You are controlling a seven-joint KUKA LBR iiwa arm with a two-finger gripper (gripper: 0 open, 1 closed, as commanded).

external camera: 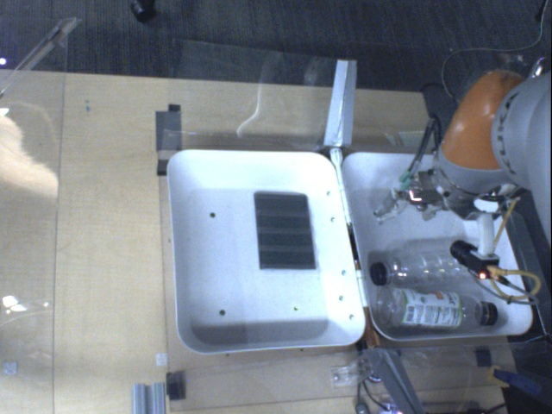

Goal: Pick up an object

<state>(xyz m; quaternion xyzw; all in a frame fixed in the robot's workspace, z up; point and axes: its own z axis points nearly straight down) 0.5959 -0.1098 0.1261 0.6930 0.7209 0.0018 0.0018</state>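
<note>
Two clear plastic bottles lie on their sides in the right bin [362, 175]. The upper bottle [423, 270] has a black cap pointing left. The lower bottle [431, 309] carries a green and white label, and its black cap points right. My gripper [404, 198] hangs over the upper half of the right bin, above and apart from both bottles, with nothing seen in it. The grey arm with its orange band [479, 128] comes in from the right. A black ridged rectangular block [285, 229] lies flat in the middle of the left bin [198, 257].
A raised divider [347, 231] separates the two bins. A metal strip [340, 102] rises at the back between them. Cables and a small black part with a red light [474, 261] hang from the arm over the right bin's right side. Wooden bench surrounds the bins.
</note>
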